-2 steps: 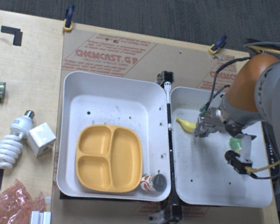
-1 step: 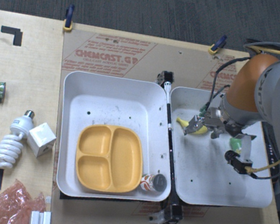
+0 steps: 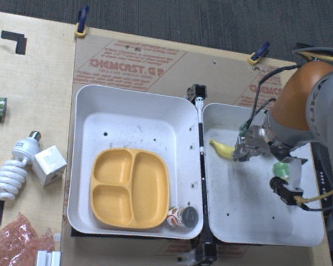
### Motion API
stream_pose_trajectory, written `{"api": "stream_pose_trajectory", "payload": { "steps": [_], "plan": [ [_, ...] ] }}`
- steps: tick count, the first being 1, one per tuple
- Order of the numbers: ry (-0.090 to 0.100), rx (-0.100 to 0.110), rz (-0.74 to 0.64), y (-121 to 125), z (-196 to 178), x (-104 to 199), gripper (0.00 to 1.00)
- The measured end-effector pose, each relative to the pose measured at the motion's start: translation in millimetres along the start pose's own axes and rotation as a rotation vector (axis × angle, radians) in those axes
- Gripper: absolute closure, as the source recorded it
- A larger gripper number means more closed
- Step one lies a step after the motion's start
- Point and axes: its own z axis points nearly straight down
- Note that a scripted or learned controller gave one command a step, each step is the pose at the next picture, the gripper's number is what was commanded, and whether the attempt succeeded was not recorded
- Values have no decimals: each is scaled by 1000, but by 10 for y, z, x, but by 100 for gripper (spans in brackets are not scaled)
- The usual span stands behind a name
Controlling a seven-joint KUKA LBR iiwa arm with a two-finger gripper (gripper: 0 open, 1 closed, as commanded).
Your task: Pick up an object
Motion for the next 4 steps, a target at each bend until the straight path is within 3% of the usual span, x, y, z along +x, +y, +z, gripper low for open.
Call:
{"api": "stream_pose_trajectory", "payload": {
  "steps": [1, 2, 3, 4],
  "plan": [
    [0, 0, 0, 0, 0, 1, 0],
    [4, 3, 6, -507, 199, 10, 0],
    [3, 0, 8, -499, 100, -2, 100],
    [3, 0, 8, -499, 100, -3, 0]
  ]
}}
